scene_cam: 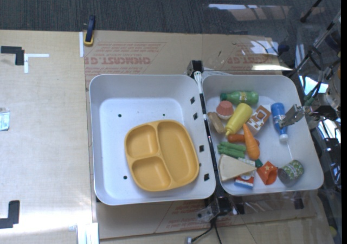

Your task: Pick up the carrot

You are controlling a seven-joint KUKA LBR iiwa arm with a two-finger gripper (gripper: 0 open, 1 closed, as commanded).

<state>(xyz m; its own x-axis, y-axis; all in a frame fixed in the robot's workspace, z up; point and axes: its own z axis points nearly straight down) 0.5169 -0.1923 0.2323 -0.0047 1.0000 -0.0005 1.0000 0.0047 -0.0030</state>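
The carrot [250, 142] is orange with a green top and lies slanted near the middle of the right bin [303, 145], among other toy foods. It touches a yellow bottle [238, 119] at its upper end and green beans [232, 150] at its left. My gripper [293, 115] sits low over the right side of that bin, next to a blue bottle [278, 117]. It is about a hand's width to the right of the carrot and slightly above it in the view. Nothing is seen held in it.
The right bin also holds a green bottle [242, 97], a brown box [261, 119], a pale wedge [234, 167], a red-orange piece [267, 173] and a can [291, 171]. A yellow divided plate [161, 154] lies in the left bin [108, 129].
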